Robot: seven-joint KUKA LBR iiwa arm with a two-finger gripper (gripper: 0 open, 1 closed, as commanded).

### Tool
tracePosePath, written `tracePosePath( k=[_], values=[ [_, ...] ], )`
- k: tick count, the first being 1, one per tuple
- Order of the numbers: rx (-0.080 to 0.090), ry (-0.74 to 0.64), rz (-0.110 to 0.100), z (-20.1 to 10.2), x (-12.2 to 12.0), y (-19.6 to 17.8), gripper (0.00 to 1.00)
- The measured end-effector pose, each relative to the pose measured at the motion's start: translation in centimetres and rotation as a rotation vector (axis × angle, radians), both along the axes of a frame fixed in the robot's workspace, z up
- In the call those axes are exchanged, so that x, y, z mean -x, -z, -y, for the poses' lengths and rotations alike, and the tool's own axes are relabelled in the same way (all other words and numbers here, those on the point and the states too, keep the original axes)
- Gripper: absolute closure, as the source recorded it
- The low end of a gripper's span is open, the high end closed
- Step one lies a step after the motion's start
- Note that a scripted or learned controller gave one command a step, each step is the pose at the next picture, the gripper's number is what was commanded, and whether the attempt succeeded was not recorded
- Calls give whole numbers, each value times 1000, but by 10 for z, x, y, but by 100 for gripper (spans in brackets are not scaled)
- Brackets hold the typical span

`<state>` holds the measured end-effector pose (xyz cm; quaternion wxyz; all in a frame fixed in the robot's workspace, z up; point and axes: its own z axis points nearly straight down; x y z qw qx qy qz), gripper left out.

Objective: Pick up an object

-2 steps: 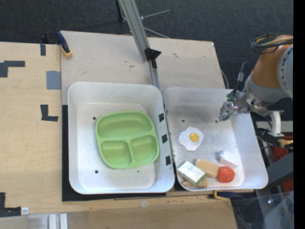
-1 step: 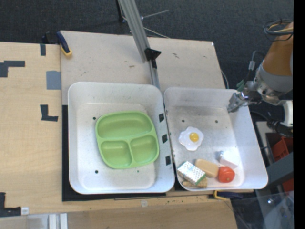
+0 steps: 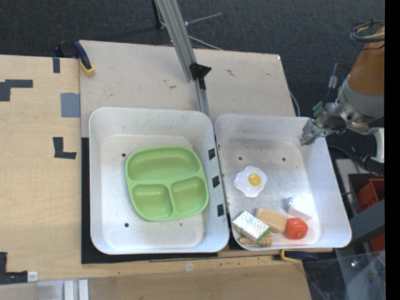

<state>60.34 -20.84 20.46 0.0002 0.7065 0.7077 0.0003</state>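
Camera view, from above at a slant. Counter point(image 3: 37, 186) of pale wood grain on the left, with grey and black tape patches stuck to it; a plainer beige board point(image 3: 250, 83) sits behind the bins. Dark carpet beyond the counter's far edge. A grey metal rail point(image 3: 177, 33) runs diagonally from the top down to the seam between the bins, with a black clamp partway along. A blue-and-yellow clamp point(image 3: 84, 57) grips the board's far left corner.

Left bin point(image 3: 106, 230): holds a green divided tray point(image 3: 166, 182), three compartments, lying flat.

Right bin point(image 3: 328, 192): a fried egg point(image 3: 250, 181) near the middle. Along the near edge, close together: a green-and-white packet point(image 3: 251, 226), a tan block point(image 3: 272, 219), a red tomato point(image 3: 296, 229), and a small pale pink piece point(image 3: 298, 212) just behind the tomato. Packet print too small to read.

Arm enters from the right, orange band visible. Gripper point(image 3: 309, 134) hangs over the right bin's far right corner, well apart from the objects. Cannot tell its state; nothing seen in it.
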Motion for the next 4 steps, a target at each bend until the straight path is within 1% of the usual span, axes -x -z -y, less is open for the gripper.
tracePosePath(
  k=[2, 3, 4],
  values=[
    [-2, -3, -3, -84, 26, -9, 100],
    [-2, -5, -2, -134, 43, -21, 100],
    [-2, -5, -3, -178, 57, -27, 100]
  ],
)
